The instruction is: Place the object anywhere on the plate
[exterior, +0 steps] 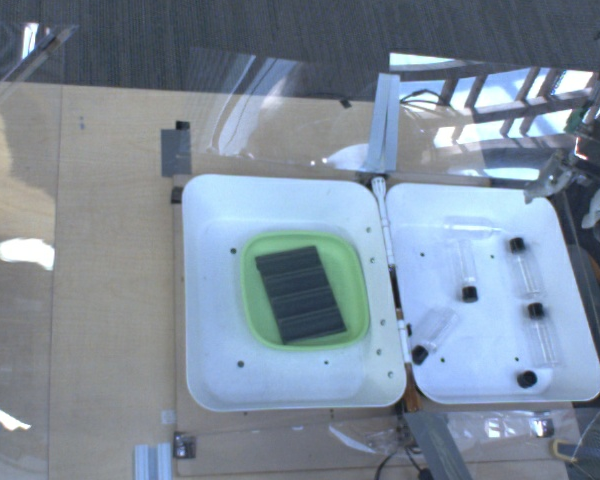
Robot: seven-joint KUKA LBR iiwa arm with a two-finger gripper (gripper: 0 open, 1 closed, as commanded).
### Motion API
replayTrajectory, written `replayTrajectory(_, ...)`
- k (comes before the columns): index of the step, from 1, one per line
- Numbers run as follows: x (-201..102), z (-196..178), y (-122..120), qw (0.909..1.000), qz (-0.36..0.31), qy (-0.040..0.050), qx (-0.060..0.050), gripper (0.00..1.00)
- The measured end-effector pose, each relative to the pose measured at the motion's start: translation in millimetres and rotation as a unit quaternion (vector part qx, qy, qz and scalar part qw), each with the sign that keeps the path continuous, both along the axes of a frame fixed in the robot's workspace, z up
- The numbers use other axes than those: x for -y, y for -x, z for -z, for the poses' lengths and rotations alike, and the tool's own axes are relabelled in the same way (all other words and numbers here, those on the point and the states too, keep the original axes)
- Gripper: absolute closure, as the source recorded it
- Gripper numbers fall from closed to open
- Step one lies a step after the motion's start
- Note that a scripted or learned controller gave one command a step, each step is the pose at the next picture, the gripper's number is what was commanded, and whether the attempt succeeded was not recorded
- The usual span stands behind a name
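Top right corner of the view: the gripper (583,156) hangs at the far right corner of the right bin (480,383), just over its rim. It's half lost in glare and cabling, so I cannot tell whether it is open or closed, and I see nothing held in it.

Just below the gripper the right bin's floor is scattered with clear vials (526,271), each with a black cap. One lies near the gripper along the bin's right side and another lies further down that side. A third sits toward the middle. A fourth lies tilted by the lower left corner, close to the ridge between the bins. A lone black cap (526,378) rests near the front rim. Bare white floor runs between them, widest in the near-left part of the bin.

Across the ridge, well away from the gripper, sits the left bin (210,368). A green plate (252,303) lies on its floor, and on that plate is the dark ribbed block (300,294), lying flat and turned slightly, inside the raised green lip on every side. White floor rings the plate all round.

The bench (100,268) is pale wood. A clear plastic sheet catches bright reflections behind the bins, and dark carpet runs along the top.
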State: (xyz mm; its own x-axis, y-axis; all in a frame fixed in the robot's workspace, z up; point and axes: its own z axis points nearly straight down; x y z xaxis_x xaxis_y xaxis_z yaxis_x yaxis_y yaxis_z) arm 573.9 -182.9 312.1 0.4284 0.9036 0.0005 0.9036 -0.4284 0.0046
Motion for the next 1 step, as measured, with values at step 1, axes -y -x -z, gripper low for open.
replayTrajectory(1,-33.5,16.5,18.7,0.9977,0.068,-0.0008,-0.001,0.0)
